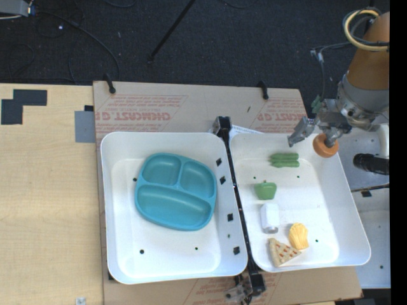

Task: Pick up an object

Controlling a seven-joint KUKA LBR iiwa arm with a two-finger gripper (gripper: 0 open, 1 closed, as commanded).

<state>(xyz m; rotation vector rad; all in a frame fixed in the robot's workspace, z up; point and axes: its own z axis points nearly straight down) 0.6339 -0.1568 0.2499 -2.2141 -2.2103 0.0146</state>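
Right bin (346, 196): bean pod (283, 161) at 12 o'clock, pepper (266, 189) centre, white cylinder (270, 216), corn (299, 236) and sandwich wedge (282, 251) toward 6. Gripper (316, 132) at 1 o'clock over the rim, fingers spread, beside an orange piece (325, 146). Left bin (117, 234): blue plate (176, 191).

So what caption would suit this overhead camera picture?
Robot gripper hovers at the right bin's far rim above toy foods; a blue divided plate fills the left bin.

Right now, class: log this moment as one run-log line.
gripper: above right bin far edge | orange object: at gripper | blue plate: left bin
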